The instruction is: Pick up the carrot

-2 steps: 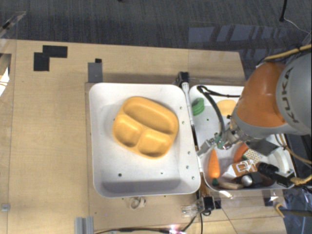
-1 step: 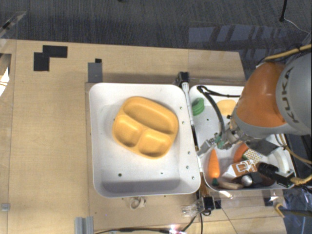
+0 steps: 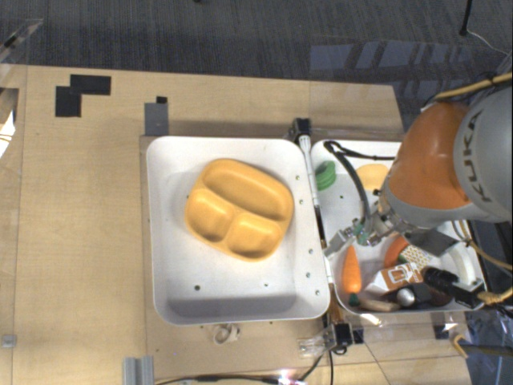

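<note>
Although the carrot lies uncovered in the near left part of the right bin, it is closely hemmed in. The wall between the two bins runs just beside it on the left. A brown stick lies at its near end. The gripper hangs just beyond its far end, and whether it is open or closed cannot be told; nothing can be seen in its hold. On the carrot's right, a second orange piece sits near, partly under the arm. Past that come a small brown box, a checkered card and a silver ball. The carrot itself is bright orange and smooth. It lies lengthwise from near to far, narrower at its far end and thicker toward the near one. The left bin is shallow and white, and it holds a yellow dish with three sections, set a little toward the far side. The right bin holds the carrot and the clutter around it. It also holds a green round thing in its far left corner and a pale yellow thing to the right of that, half hidden by the grey and orange arm that covers the bin's far right side.
</note>
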{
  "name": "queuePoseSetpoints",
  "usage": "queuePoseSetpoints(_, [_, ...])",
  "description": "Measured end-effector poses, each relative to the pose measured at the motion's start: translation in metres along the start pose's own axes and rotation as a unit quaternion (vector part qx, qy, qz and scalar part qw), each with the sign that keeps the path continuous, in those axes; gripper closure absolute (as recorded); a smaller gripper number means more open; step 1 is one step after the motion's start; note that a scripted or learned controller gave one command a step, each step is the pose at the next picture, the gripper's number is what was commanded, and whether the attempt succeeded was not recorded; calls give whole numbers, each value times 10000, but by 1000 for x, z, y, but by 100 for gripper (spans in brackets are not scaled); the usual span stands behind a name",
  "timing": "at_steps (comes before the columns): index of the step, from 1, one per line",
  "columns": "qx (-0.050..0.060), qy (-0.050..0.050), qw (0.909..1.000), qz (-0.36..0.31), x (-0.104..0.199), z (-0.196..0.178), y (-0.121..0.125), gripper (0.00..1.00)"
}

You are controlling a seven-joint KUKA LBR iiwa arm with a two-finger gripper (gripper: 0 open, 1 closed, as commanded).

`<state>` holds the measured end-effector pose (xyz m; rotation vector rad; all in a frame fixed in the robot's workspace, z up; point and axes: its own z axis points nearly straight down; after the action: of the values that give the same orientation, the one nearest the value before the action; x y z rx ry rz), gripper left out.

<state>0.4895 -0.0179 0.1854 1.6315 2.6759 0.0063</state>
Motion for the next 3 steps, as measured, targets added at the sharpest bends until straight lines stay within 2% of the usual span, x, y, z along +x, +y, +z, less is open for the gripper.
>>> queuePoseSetpoints(1, [2,0,9999,115,-4,0,-2,0])
queuePoseSetpoints(2, [16,-13,9963,858,-76,70,-41,0])
queuePoseSetpoints(3, [-12,-14,9955,950,-115,32,26,0])
